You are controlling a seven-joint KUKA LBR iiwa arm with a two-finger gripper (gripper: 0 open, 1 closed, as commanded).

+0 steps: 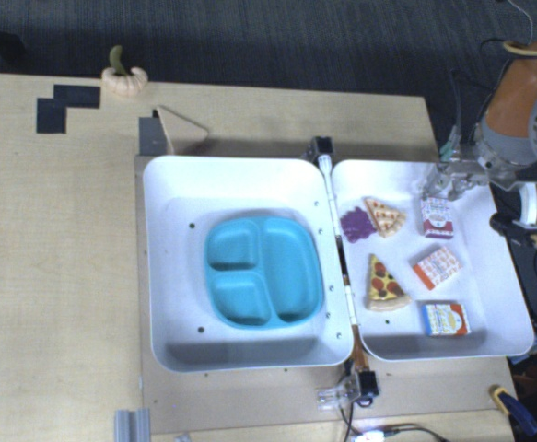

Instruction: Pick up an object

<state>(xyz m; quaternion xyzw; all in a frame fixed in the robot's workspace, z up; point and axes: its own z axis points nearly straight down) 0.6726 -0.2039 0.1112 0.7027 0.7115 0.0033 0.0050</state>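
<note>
Blue-labelled packet (444,319) (print unreadable), claw (443,184) above red carton (437,217)

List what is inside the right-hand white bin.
Right bin: purple grapes, waffle, pizza slice, three small packets. The gripper partly covers the top packet.

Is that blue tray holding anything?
Empty. The blue tray in the left bin shows bare compartments; the toy food lies in the right bin.
</note>
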